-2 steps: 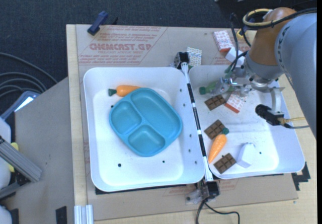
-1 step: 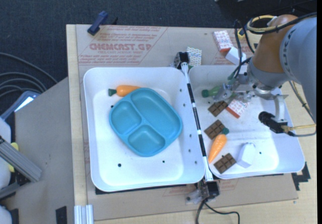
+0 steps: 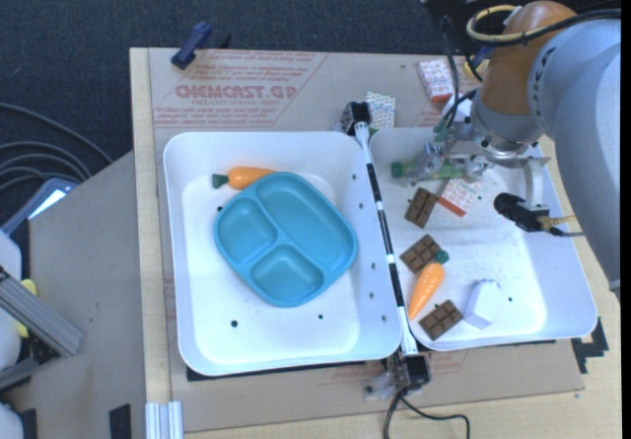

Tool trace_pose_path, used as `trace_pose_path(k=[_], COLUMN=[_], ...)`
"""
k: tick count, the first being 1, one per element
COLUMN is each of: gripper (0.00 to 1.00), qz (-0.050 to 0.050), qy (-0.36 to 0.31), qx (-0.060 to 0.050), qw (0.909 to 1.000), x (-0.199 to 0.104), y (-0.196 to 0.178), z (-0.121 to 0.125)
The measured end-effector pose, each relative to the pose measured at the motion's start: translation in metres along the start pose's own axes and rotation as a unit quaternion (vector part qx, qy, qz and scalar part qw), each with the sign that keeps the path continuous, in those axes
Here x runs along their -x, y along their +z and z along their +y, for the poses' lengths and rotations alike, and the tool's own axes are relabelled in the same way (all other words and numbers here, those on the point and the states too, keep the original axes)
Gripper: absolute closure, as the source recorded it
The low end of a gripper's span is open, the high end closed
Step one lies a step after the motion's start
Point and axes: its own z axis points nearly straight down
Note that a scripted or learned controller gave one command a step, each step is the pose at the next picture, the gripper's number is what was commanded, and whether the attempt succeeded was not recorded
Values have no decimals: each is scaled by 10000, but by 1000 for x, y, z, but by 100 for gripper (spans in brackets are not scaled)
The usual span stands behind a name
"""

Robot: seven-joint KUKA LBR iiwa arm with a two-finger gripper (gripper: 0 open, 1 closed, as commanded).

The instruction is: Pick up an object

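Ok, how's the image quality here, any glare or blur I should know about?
Camera view: even, soft lighting, faint shadows; the left bin looks bright white but not blown out; the blue tray and carrot are sharp; the end effector is cluttered and hard to read.

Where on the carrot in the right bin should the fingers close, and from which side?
Grip the carrot across its thick upper half, coming straight down, fingers closing across its width. It lies flat and tapers downward, with chocolate pieces crowding both ends, leaving its long sides freer.

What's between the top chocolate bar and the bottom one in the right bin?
In the camera view, between the top bar and the bottom bar lie a third chocolate bar and a carrot.
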Motion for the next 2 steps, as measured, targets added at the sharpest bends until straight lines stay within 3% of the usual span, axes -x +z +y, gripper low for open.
trace_pose_path(k=[1,2], gripper=[0,0], qz=[36,3], qy=[-8,18], qx=[-32,112], qw=[10000,9999], x=[19,30], y=[2,-1], z=[3,-38])
